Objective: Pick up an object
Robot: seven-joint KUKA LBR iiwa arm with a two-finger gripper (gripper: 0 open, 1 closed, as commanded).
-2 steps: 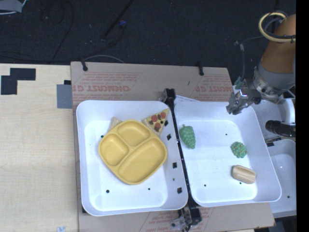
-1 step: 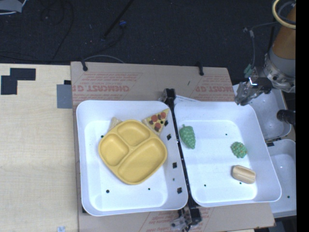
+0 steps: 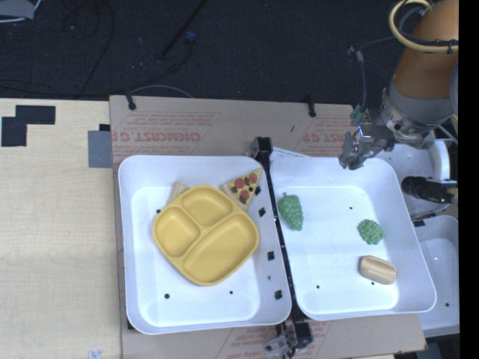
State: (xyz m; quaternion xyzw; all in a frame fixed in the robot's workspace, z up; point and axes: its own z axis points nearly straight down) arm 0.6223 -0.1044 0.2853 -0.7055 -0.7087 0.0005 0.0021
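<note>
My gripper (image 3: 353, 158), finger state indeterminate, hangs at the right bin's (image 3: 419, 290) 12 o'clock rim; best descend squarely over broccoli (image 3: 369, 231) toward 5 o'clock.

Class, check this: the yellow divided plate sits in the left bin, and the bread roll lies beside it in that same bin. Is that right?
Not quite. The plate is in the left bin, but the roll lies in the right bin, as the camera view shows.
</note>
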